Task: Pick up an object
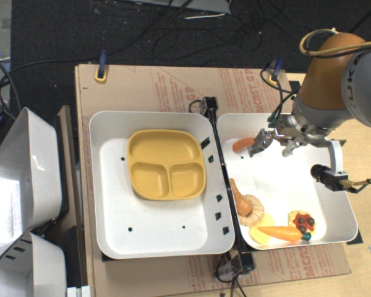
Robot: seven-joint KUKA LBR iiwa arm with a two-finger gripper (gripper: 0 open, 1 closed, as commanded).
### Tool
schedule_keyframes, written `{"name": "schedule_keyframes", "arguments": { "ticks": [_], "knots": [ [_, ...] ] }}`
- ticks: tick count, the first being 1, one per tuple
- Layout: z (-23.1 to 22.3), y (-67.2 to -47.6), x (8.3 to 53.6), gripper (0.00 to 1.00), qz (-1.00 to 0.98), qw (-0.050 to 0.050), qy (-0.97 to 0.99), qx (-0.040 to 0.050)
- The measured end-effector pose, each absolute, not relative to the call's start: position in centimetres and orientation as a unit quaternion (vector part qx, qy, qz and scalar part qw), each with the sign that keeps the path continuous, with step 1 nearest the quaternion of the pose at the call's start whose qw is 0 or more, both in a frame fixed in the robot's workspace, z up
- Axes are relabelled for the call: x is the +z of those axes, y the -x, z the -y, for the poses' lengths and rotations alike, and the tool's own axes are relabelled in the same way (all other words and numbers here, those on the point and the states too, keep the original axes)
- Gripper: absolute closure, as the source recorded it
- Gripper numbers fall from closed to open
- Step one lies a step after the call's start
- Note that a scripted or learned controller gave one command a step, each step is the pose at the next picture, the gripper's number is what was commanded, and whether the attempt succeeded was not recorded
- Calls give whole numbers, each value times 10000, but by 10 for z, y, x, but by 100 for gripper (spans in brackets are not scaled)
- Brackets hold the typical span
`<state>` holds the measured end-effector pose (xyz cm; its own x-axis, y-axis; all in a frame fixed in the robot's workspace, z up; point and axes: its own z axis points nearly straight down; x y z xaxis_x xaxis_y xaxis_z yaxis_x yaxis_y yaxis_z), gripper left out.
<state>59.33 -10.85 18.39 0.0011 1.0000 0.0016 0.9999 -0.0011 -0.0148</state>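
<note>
Up at about one o'clock in the right bin (pixel 340 193), the gripper (pixel 275 144) hangs over the white floor with its two dark fingers spread apart, one toward nine o'clock and one toward three; nothing sits between them. Just beside the nine-o'clock fingertip, at the bin's upper left corner, lies a small orange-red piece (pixel 242 145); whether the finger touches it cannot be told. The grey arm (pixel 334 73), with its orange band, comes in from three o'clock above the gripper.

Farther out, toward six o'clock from the gripper, a cluster rests along the bin's lower edge. A shrimp (pixel 245 204) with a curled body lies against the left wall. Below it a pale yellow flat piece (pixel 261 230) carries a carrot (pixel 279 232) lying lengthwise. At the carrot's right end sits a small yellow item with red and dark dots (pixel 302 220).

At nine o'clock, past the dividing wall, the left bin (pixel 111 221) holds a yellow divided plate (pixel 167 164), upright, in its upper middle.
</note>
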Motion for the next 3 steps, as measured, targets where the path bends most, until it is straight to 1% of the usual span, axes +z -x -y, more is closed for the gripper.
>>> {"name": "schedule_keyframes", "arguments": {
  "ticks": [1, 2, 3],
  "knots": [
    [108, -596, 192, 0, 7074, 4, 7068, 2],
    [109, -593, 149, 0, 7067, 13, 7075, 12],
    [108, -593, 96, 0, 7067, 18, 7075, 14]
  ]
}}
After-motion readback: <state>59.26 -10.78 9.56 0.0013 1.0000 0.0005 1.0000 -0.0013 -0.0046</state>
